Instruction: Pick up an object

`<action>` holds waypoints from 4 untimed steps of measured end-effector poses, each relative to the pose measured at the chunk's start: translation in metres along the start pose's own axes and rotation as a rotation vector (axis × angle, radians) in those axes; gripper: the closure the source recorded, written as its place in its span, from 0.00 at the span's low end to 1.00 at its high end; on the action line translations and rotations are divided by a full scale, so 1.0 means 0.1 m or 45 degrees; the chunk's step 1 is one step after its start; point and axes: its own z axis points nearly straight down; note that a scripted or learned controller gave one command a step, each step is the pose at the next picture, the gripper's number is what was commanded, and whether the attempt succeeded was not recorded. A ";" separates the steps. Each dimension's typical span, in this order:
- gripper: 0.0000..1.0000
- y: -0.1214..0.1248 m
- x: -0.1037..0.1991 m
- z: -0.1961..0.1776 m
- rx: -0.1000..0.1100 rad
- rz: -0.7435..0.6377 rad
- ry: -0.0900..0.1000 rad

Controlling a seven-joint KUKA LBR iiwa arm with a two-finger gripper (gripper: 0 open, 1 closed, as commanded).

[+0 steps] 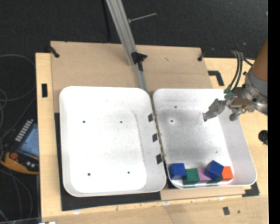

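Several small blocks lie along the near edge of the right bin (196,129): a blue cube (177,170), a green cube (192,175), a pink block (203,175), a second blue cube (215,169) and an orange cube (227,172). My gripper (222,113) hangs over the bin's far right part, well behind the blocks. It is open, its fingers spread with nothing between them. The arm's wrist reaches in from the right edge.
The left bin (107,139) sits beside the right one, joined by a hinged divider (156,136). A slanted metal rail (123,27) rises behind the bins. Cables and a handheld pendant (23,148) lie off the bench at left.
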 end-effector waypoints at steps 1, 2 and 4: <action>0.00 -0.10 -0.10 1.25 0.012 0.001 0.002; 0.00 -0.51 0.21 0.85 0.001 -0.005 0.002; 0.00 -0.55 0.99 0.62 0.002 -0.009 0.002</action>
